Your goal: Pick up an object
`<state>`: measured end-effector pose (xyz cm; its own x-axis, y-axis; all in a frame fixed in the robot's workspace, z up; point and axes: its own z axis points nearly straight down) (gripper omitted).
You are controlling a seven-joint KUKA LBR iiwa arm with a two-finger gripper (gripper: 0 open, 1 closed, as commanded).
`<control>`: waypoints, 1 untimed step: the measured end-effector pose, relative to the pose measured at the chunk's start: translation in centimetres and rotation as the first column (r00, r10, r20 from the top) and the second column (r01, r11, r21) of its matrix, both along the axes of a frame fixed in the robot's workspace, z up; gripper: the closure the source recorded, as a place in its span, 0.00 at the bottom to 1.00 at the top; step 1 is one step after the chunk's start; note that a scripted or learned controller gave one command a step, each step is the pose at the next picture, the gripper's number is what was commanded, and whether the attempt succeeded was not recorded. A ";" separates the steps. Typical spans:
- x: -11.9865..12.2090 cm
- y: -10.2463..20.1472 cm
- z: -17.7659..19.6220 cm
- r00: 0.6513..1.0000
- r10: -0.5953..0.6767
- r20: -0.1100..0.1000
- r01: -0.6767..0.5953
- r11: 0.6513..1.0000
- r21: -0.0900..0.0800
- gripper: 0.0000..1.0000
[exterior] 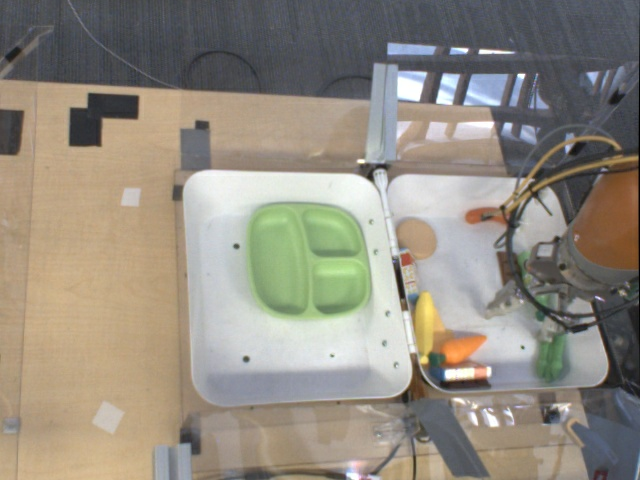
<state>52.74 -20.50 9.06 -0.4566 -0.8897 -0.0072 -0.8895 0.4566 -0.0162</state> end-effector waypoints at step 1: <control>-3.4 4.6 0.1 0.999 0.046 0.002 -0.046 0.999 -0.003 0.00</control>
